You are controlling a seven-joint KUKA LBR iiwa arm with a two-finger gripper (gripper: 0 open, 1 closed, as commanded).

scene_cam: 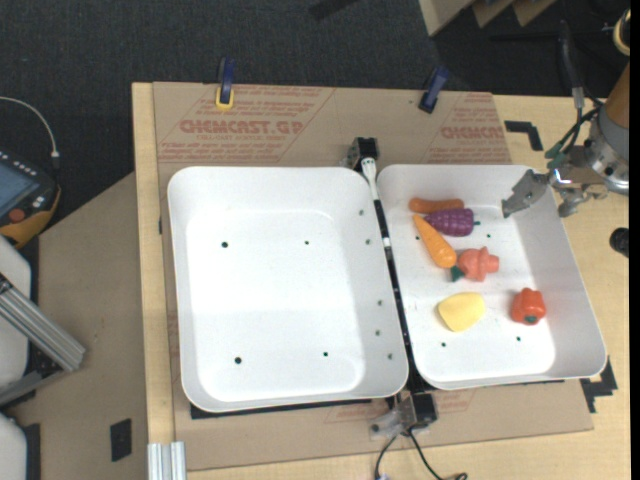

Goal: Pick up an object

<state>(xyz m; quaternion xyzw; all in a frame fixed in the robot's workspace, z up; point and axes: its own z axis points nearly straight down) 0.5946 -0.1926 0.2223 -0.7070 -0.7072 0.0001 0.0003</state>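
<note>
1. A dark floor lies behind a bench (110,268) topped with a brown cardboard sheet (300,118). The left bin (195,298) and the right bin (575,298) sit side by side on it.

2. The arm comes in from the right, and its claw (545,193) hangs over the upper right rim of the right bin. Two fingers can be seen spread apart with nothing between them, so the claw reads as apart and empty.

3. All the toys lie in the right bin, to the left of and below the claw. The closest are the purple grapes (452,221) and the orange sausage (436,205), which touch each other.

4. The carrot (435,243) lies just under the grapes, with the pink toy (477,264) beside its lower end. That group is crowded, and fingers coming down there could catch two things at once.

5. The yellow lemon (461,311) and the red pepper (529,306) sit lower down, apart from the others and from each other. I'd say either one is the better pick.

6. To do it well: centre over the pepper, nearly straight below the claw. Keep the fingers wide, come straight down clear of the bin wall, and close only once the toy sits between them.
</note>
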